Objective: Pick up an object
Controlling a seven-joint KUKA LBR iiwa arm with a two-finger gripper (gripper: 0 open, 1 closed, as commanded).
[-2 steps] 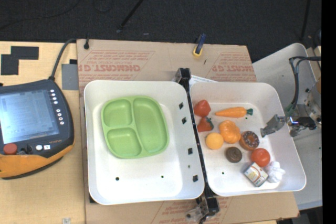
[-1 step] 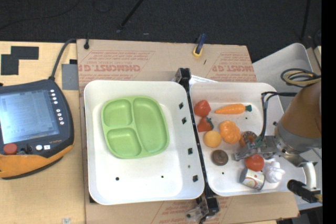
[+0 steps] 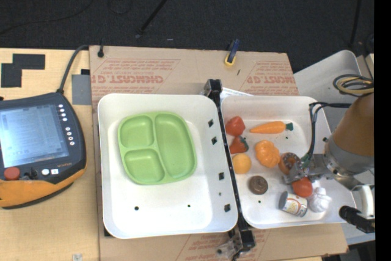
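Down in the right bin (image 3: 269, 220), my gripper (image 3: 300, 176) sits by a small tomato (image 3: 302, 187); I cannot tell its grip.

White bins (image 3: 113, 131) — the left one carries a light green tray (image 3: 156, 148). In the right: an orange carrot (image 3: 267, 128) with green tip, red tomatoes (image 3: 235, 126), a brown disc (image 3: 258, 184) — cardboard beneath shows red print.
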